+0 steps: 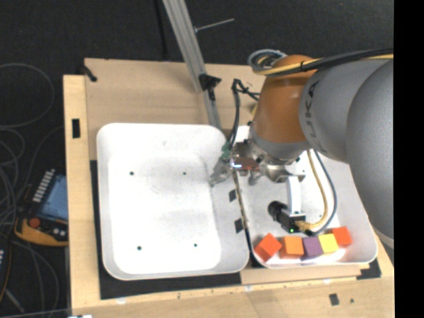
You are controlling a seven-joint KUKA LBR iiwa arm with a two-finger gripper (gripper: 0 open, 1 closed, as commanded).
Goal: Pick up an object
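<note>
Several small blocks lie in a row along the near edge of the right bin: an orange-red block, an orange block, a purple block, a yellow block and another orange-red block. The grey arm with its orange band hangs over the right bin's far left part. Its gripper sits low near the divide between the two bins, well up and left of the blocks. Nothing shows between its fingers, and the wrist hides much of it.
The left bin lies beside the right one on the wooden bench. A metal rod slants up from the bins' far edge. Cables and a black fitting hang from the wrist above the blocks. A handheld pendant lies off the bench at left.
</note>
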